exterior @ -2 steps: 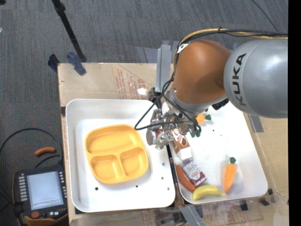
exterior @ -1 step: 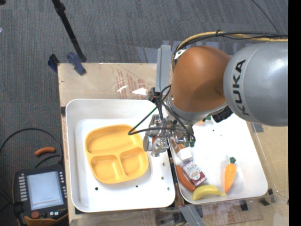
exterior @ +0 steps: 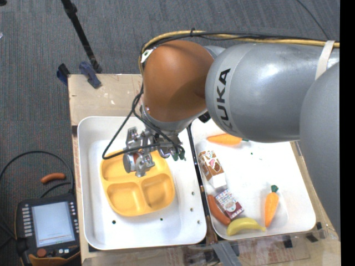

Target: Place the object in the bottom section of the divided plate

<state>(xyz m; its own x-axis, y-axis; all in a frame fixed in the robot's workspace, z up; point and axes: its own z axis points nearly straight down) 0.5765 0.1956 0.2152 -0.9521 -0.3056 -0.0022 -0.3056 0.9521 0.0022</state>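
The yellow divided plate (exterior: 137, 190) lies in the left bin (exterior: 91, 204), its long axis running from ten to four o'clock. The gripper (exterior: 140, 158) hovers over the plate's upper section; whether it clasps anything cannot be told. The right bin (exterior: 288, 165) holds two carrots (exterior: 270, 205), a banana (exterior: 245, 226), a sausage (exterior: 217, 210) and two small cartons (exterior: 212, 168).

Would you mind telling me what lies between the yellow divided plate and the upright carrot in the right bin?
In the camera view, between the plate and the carrot lie the bins' rims, a sausage and a small carton.

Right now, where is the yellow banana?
In the camera view, the banana lies in the right bin at its near edge, beside the small carton and just below the upright carrot.
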